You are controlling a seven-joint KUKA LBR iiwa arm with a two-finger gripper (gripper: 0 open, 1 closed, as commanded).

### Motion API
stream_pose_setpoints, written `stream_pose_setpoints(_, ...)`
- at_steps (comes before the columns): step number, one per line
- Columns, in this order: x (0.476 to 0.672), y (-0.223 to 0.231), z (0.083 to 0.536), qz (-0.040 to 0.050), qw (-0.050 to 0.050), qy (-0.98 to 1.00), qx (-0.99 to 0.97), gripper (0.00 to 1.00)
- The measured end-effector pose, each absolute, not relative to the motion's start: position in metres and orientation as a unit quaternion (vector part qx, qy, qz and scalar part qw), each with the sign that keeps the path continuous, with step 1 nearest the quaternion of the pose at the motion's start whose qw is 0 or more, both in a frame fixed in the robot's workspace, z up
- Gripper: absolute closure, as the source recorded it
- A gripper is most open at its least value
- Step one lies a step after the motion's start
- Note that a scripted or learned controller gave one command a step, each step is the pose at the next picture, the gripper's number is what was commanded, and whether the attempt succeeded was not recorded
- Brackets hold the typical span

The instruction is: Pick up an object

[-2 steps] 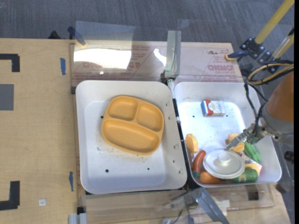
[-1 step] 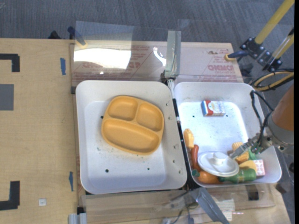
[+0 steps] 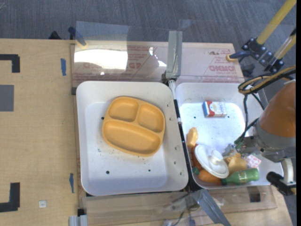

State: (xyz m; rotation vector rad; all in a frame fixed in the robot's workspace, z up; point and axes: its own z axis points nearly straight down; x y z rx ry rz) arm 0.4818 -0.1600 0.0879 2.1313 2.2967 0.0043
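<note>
Across a tan wooden worktop, two shallow white plastic bins side by side: the left bin holding an orange three-compartment plastic tray, the right bin holding a small red, white and blue carton near its far wall and a cluster at its near edge. In that cluster, a white cup-like dish, a green plastic bottle lying on its side, an orange carrot-like toy, a yellow-orange toy piece and a tan lumpy toy. Reaching in from the right, the grey arm with orange band, its gripper low over the cluster just above the tan lumpy toy, opening impossible to tell.
</note>
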Motion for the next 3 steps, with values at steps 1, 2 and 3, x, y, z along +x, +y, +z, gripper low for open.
stream_pose_setpoints(1,0.551,-0.113,0.089,0.0018,0.001,0.687,0.726,1.00)
stream_pose_setpoints(2,0.558,-0.097,0.088,0.0017,0.005,0.679,0.734,1.00)
stream_pose_setpoints(3,0.563,-0.110,0.176,0.0021,0.003,0.722,0.691,1.00)
